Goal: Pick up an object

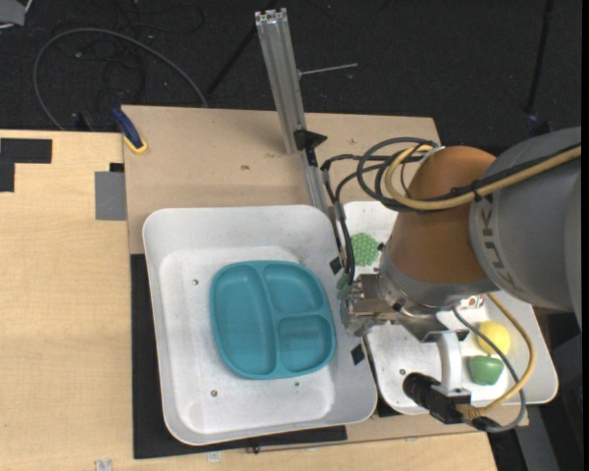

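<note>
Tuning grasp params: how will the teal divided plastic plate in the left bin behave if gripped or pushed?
The teal divided plastic plate looks rigid and probably light. Lying flat on the left white bin, it would likely slide. Its low rounded rim probably offers little grip.

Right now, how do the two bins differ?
The left bin lies in plain view and holds a teal divided tray; the right bin is largely covered by the arm, with small items: a green studded ball, a yellow piece and a green piece. Both are shallow, white and side by side.
</note>
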`<act>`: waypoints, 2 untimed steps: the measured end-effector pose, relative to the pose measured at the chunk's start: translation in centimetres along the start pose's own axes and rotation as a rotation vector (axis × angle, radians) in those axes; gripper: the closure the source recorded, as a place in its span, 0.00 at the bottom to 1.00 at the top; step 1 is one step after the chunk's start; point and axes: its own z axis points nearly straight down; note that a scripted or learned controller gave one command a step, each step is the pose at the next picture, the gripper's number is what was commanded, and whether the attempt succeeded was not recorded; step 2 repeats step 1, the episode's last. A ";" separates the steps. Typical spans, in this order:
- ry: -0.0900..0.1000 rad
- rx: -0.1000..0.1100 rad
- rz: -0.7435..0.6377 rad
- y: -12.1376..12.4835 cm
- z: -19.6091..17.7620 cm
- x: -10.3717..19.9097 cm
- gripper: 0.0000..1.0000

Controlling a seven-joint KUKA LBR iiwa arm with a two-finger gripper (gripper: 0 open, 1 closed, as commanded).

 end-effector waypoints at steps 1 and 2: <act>-0.001 -0.003 0.001 1.1 -0.7 4.4 1.00; -0.001 -0.003 0.001 1.1 -0.7 4.4 1.00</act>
